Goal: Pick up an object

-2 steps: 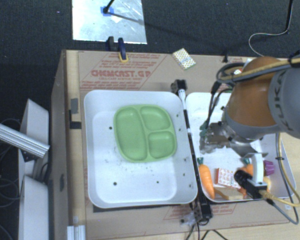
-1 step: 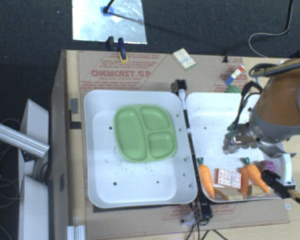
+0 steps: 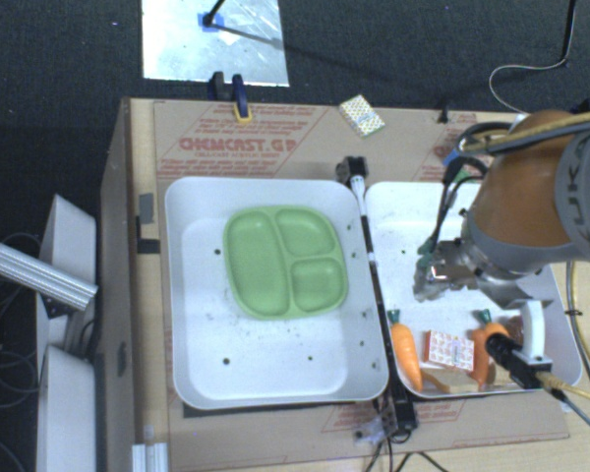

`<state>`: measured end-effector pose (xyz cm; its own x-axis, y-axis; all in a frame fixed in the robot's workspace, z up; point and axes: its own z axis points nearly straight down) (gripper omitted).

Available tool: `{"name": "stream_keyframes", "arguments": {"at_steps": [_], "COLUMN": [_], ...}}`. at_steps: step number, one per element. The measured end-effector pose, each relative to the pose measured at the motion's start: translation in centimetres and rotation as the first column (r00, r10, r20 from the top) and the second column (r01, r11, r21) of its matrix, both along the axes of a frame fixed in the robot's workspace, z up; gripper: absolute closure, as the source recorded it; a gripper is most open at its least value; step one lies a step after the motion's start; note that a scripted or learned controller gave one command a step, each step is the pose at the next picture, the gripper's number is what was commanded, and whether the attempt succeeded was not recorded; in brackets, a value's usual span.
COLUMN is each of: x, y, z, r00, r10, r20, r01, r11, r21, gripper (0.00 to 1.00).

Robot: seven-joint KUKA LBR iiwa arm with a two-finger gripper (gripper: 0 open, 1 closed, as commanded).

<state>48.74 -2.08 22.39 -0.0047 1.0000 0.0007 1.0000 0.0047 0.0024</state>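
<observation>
My gripper [image 3: 431,281] hangs over the middle of the right bin [image 3: 398,209], under the arm's orange band. Along that bin's front edge lie a carrot [image 3: 405,352], a small red-and-white packet [image 3: 449,349] and an orange object with a green tip [image 3: 485,347]. A tan piece [image 3: 450,383] lies at the front rim. The gripper stands above and slightly behind the packet, apart from all of these. Nothing shows between its fingers.
The left bin [image 3: 192,264] holds a green divided plate [image 3: 283,261]. A black-and-white brush-like tool [image 3: 364,229] lies along the divide between the bins. A small patterned block [image 3: 361,114] rests on the cardboard behind the bins. Cables trail at the right.
</observation>
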Motion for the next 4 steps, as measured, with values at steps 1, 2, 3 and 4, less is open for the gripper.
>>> {"name": "stream_keyframes", "arguments": {"at_steps": [1, 2, 3, 4], "x": [-0.1, -0.1, 0.0, -0.1], "y": [0.4, -5.4, -2.2, 2.8], "z": [-4.0, -4.0, -2.3, -4.0], "r00": [1.000, 1.000, 1.000, 1.000], "r10": [-0.003, -0.004, -0.001, -0.001], "r20": [-0.003, -0.001, 0.000, -0.001], "r01": [0.003, 0.004, 0.001, 0.001], "r11": [1.000, 1.000, 1.000, 1.000], "r21": [-0.001, -0.002, 0.000, 0.000], "gripper": [1.00, 1.00, 1.00, 1.00]}}
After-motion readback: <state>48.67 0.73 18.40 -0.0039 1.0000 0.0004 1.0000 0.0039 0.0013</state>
